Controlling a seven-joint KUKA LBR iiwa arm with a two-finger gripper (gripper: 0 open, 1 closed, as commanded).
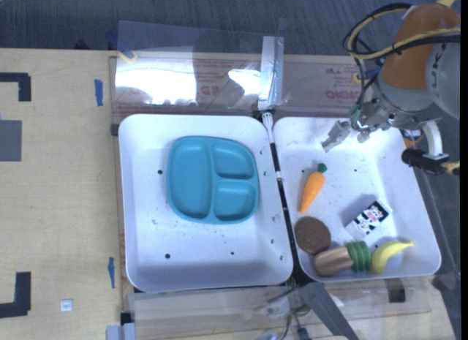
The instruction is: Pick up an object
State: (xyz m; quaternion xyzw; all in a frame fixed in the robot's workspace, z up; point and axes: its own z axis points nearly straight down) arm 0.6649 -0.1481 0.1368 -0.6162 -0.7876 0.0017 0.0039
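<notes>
A: What is hard to read here?
B: The arm (424, 46) is cut off at the right edge. The gripper (342, 134) is small and blurred against the right bin (417, 207); whether its fingers are spread or closed, I cannot tell. Nothing shows between them.
A: And the objects?
B: All in the right bin, well apart from the fingers. The carrot (312, 188) lies nearest, below the gripper (tip pointing down-left). Further down: a brown disc (313, 234), a black-and-white carton (368, 217), a tan roll (334, 260) touching a green ridged piece (358, 255), then a banana (389, 253).
A: The left bin?
B: The left bin (139, 207) holds a blue divided plate (213, 179). Both bins sit on the wooden surface (51, 199).
</notes>
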